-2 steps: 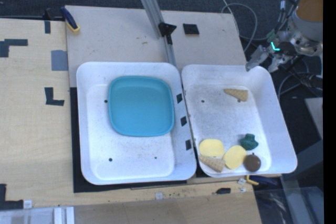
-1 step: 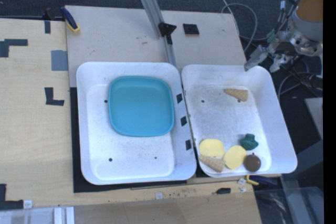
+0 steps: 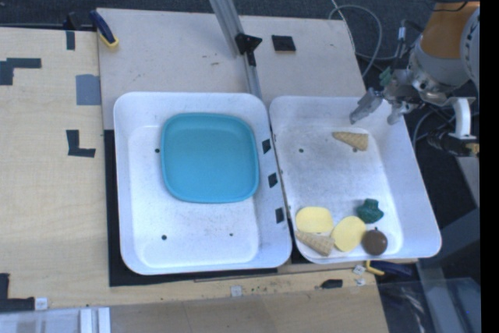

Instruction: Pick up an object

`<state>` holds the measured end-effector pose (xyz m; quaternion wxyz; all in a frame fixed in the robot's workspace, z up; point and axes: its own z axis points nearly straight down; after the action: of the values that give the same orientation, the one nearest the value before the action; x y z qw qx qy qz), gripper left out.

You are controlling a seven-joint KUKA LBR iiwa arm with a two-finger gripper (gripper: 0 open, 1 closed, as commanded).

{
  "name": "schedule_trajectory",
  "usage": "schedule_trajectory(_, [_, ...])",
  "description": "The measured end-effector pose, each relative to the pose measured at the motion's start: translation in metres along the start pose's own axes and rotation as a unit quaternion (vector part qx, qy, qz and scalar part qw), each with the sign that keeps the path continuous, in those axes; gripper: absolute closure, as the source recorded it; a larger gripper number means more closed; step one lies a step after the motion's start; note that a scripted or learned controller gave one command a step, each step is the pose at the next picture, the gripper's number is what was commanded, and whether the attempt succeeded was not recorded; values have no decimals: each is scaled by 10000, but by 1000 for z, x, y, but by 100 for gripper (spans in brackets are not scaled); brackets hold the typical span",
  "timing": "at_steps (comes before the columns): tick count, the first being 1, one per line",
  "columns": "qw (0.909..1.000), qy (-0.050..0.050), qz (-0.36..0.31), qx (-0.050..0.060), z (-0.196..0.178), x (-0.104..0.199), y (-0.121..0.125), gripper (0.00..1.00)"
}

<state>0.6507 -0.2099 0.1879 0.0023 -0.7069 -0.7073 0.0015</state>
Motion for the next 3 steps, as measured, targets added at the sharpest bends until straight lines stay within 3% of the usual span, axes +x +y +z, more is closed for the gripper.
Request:
schedule_trajectory(2, [10000,-1,-2,-2,97,3,3,0])
schedule_trajectory(3, [10000,-10,-5,-26,84,3,4,100])
